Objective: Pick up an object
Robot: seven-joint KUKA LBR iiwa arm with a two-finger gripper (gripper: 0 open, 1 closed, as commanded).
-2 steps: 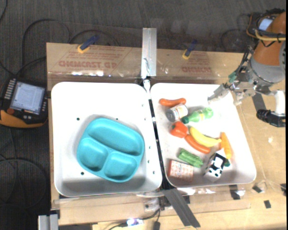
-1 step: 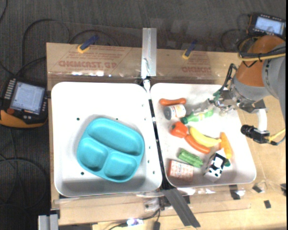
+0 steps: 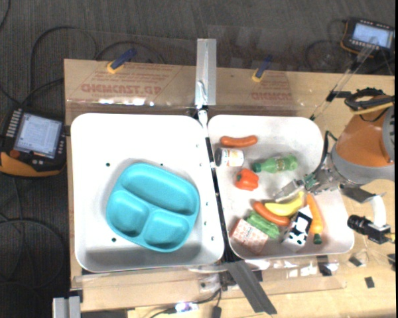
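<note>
Dark carpet w/ cables surrounds the bench (image 3: 86, 85), which carries two white bins side by side. Left bin (image 3: 93, 144), left-centre of frame, holds a teal divided tray (image 3: 153, 205), tilted, three compartments. Right bin (image 3: 312, 134) holds the clutter: sausage (image 3: 239, 140) at top, small white jar (image 3: 231, 157) just below it, green bottle (image 3: 276, 165) to the right, red-orange pepper (image 3: 247, 179) mid-bin, banana (image 3: 285, 208) lower down, touching a carrot (image 3: 314, 216) at the right wall, black-and-white cow toy (image 3: 298, 230) near bottom right, red-white box (image 3: 249, 236) at bottom. Grey/orange arm (image 3: 365, 152) comes in from right edge; tool (image 3: 304, 185) sits low over the banana/carrot area, just above the banana. Can't tell whether it is open or closed, or gripping anything.
</note>
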